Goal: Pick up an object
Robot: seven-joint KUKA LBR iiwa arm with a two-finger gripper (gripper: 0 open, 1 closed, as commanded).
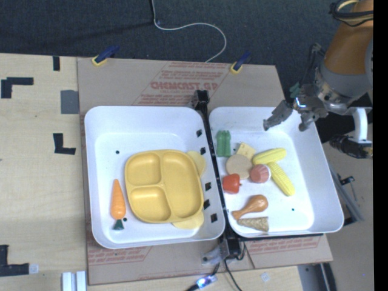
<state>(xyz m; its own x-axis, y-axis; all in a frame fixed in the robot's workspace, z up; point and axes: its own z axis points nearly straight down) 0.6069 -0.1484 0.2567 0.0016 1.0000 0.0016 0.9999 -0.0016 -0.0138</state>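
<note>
My gripper (286, 119) hangs open over the far right corner of the right bin (303, 223), with nothing between its two fingers. Below and to its left lie the toy foods: a green piece (224, 143), two yellow corn cobs (269, 156) (282, 178), a round pinkish fruit (259, 173), a tan round piece (239, 164), a red tomato (231, 183), a chicken drumstick (251, 206) and a tan wedge (253, 224). All sit apart from the fingers.
The left bin (103, 138) holds a yellow divided plate (163, 184) and an orange carrot (117, 200) beside it. Both bins rest on a cardboard sheet (176, 80). A white cable (194, 29) loops across the dark floor behind.
</note>
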